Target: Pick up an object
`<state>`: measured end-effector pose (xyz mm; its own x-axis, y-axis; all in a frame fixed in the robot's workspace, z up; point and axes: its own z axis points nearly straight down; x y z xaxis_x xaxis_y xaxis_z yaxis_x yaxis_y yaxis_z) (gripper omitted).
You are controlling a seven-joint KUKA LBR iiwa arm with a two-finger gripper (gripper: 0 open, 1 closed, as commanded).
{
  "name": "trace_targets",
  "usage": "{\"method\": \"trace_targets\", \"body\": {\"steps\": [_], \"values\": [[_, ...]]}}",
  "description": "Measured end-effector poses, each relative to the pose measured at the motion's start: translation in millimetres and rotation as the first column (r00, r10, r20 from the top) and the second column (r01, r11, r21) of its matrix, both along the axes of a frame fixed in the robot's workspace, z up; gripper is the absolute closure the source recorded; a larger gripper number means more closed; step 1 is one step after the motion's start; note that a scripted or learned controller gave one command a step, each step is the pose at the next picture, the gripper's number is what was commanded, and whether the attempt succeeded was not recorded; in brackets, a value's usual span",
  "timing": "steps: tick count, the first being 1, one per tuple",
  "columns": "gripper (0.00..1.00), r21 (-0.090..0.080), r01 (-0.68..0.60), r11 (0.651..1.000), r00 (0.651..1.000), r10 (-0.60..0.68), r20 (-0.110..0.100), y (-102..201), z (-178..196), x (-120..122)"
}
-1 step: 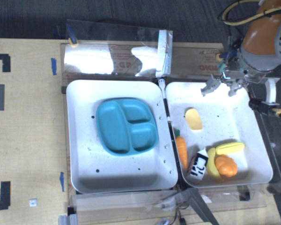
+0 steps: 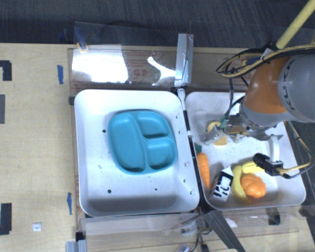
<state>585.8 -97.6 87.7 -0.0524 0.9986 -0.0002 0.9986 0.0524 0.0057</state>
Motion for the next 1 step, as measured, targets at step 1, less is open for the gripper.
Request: {"method": "trace_targets", "body": {"steps": [1], "values": [[1.0,-0.002,0.001,1.0,1.0,-0.001,0.007,-0.3,11.9,1.9]]}}
